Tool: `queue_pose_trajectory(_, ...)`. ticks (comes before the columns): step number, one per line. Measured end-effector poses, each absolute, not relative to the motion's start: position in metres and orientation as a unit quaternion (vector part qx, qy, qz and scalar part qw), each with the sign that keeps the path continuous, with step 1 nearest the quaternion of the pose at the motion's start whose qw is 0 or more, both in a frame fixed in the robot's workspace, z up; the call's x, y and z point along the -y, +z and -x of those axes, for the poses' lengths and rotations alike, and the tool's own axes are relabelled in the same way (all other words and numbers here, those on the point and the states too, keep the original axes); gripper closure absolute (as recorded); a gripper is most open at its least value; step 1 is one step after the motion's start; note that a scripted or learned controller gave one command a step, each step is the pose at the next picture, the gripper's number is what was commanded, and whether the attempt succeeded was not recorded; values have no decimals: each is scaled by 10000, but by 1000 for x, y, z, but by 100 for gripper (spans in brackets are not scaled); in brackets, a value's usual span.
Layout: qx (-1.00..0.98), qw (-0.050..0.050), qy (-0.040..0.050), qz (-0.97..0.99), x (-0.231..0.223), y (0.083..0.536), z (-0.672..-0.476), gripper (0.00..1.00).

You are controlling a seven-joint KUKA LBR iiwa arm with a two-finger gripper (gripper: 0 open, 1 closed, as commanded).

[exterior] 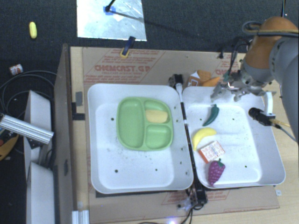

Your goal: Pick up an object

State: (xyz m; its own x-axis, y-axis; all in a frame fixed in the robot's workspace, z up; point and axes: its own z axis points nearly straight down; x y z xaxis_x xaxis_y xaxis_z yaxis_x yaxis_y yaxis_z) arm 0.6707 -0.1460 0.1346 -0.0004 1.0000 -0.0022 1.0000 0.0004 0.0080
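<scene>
The right bin [266, 167] holds a green pepper [211, 115], a yellow banana [203, 136], a small orange-and-white box [211, 151] and a bunch of purple grapes [215, 171]. In the left bin [105, 171] lies a green divided plate [135, 125] with a yellow food piece [156, 116] in its upper right compartment. My gripper [228, 94] hangs over the far edge of the right bin, up and to the right of the pepper. Its fingers are spread open with nothing between them.
An orange object [209, 79] lies on the cardboard just behind the right bin, close to the gripper. A black clip [177, 80] sits at the far end of the seam between the bins. The grey arm [273, 50] comes in from the upper right.
</scene>
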Motion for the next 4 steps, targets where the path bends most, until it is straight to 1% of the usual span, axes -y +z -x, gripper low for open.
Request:
queue_pose_trajectory(1,-7071,-2,-7,-7071,157,89,-653,0)
queue_pose_trajectory(2,-7080,29,16,-7062,156,103,-655,100)
queue_pose_trajectory(3,-7081,27,13,-7061,156,103,-655,0)
queue_pose_trajectory(4,-7073,1,-1,-7069,148,84,-637,0)
